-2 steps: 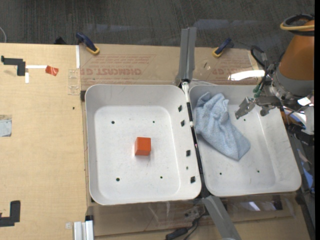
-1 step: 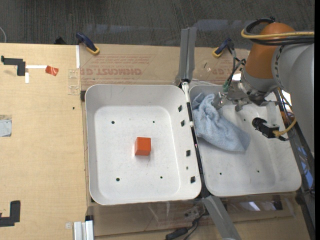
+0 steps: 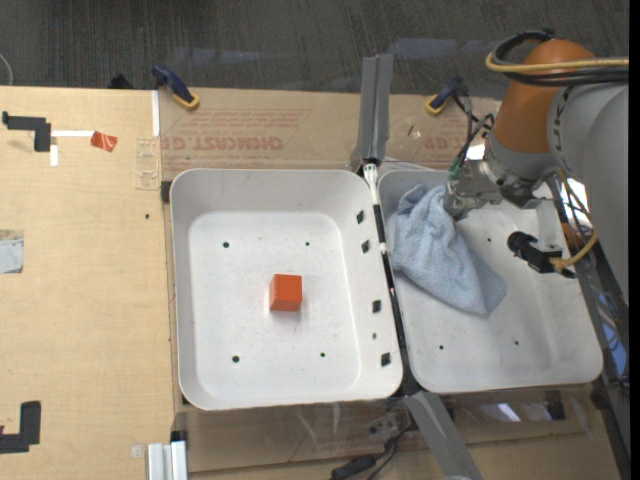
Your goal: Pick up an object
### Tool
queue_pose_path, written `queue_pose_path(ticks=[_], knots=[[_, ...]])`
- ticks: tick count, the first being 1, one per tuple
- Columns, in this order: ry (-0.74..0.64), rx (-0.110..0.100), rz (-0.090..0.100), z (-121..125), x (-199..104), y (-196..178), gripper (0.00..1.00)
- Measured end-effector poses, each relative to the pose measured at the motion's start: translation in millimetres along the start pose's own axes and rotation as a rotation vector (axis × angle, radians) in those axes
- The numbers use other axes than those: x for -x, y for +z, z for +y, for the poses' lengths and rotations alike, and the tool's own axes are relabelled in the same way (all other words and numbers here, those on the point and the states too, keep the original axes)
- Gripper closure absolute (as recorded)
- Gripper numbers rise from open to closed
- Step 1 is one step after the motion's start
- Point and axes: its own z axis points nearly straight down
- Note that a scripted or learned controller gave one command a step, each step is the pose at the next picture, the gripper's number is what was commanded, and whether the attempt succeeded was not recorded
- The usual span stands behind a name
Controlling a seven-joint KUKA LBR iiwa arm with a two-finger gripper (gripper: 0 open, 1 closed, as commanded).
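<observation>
Fingers (image 3: 461, 205) clenched on the far corner of the blue cloth (image 3: 440, 258) in the right bin (image 3: 520, 368), probably because a bunched edge gives purchase. Orange block (image 3: 286, 293) lying loose in the left bin (image 3: 200, 368), well apart.

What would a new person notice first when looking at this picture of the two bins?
Probably the small orange block, alone near the middle of the left bin. Next, the crumpled light blue cloth in the right bin, bunched up against the shared edge, with the gripper right at its upper part.
</observation>
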Motion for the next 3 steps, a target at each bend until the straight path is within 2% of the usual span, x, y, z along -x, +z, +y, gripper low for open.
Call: queue_pose_path(ticks=[1,2,3], knots=[[-0.284,-0.005,0.002,-4,-26,-29,1.00],[-0.469,-0.005,0.003,0,-17,-2,1.00],[-0.286,-0.005,0.003,4,-19,12,1.00]])
